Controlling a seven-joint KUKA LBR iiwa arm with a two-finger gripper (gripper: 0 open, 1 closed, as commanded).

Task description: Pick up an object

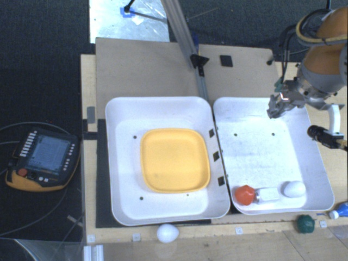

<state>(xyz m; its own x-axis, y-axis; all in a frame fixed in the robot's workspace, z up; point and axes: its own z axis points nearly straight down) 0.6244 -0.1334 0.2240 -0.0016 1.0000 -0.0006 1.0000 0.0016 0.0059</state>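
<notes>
Hovering over the right bin's far edge, the gripper carries nothing visible; whether its fingers are spread or clenched, I cannot tell. Likely targets, an orange ball and a white egg, sit along the near wall, well apart from it.

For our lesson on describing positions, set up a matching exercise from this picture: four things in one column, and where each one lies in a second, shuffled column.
Things:
1. yellow plate
2. red ball
3. white egg
4. gripper

Places:
A. on the bench, in front of the left bin
B. above the far part of the right bin
C. near edge of the right bin
D. middle of the left bin

Pairs: 1-D, 2-C, 3-A, 4-B
</notes>
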